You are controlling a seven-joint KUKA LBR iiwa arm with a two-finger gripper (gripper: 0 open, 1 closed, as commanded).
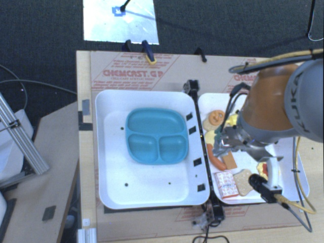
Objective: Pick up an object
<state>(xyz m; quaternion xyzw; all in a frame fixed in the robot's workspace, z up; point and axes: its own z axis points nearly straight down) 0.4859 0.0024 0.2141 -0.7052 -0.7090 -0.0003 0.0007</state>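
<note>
The claw (221,147) is low inside the right bin (288,186), near its left wall, and it points down and to the left toward a group of toy foods; how far it is open I cannot tell, because the wrist covers it from above, and nothing can be seen held in it. The arm (283,100) comes in from the right side, its grey body and the wide orange band bending over the upper part of the right bin, so the wrist hangs above the objects there. Just beside the claw, on its lower side, lies an orange sausage-shaped piece (218,162) touching an orange flat piece (230,159). Above the claw there is a round orange object (216,117) (it looks like a small face is on it) and near it something yellow (232,119), partly hidden by the arm. Lower in the same bin lie a red and white packet (226,183), a piece like toast (244,181) just beside it, and a white and yellow object (268,168) to the right. The left bin (109,186) holds a blue divided tray (156,135) with three compartments, lying flat near the middle. Both bins sit side by side on the worktop (134,74), which is covered with printed cardboard.
</note>
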